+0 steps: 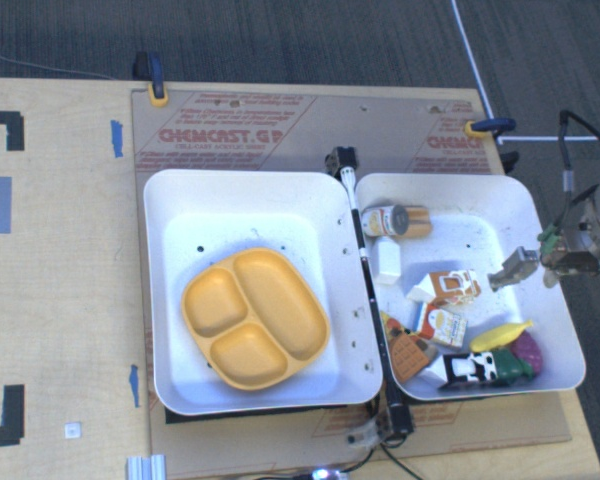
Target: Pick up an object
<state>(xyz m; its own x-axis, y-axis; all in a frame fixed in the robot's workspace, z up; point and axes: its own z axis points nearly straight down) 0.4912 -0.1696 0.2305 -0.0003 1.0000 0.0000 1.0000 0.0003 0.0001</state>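
A: What is taking up the most room on the bench?

B: The two white bins are sitting side by side. The left bin (170,218) is carrying a yellow divided plate (255,318), lying flat toward its near side, so nothing is crowding it.

A: And the right bin (515,208)?

B: That one is holding the small clutter, bunched toward its near half, which is probably why the arm is reaching in from that side. A little jar (398,221) is lying on its side near the far wall, apart from the rest. Closer in, a carton with an orange top (450,288) is resting among other packets, a yellow banana (502,335) is lying just beside a purple piece (528,349), and a black and white toy (472,368) is sitting at the near rim.

A: Where is the gripper (510,270)?

B: It is hanging over the right bin's right portion, near the carton and above the banana. Whether the claw is spread or closed I cannot tell; it is too small and angled. Nothing is showing inside it.

A: So the pick is not yet made?

B: I judge so. Every object is lying in the bin, and the carton looks the nearest candidate.
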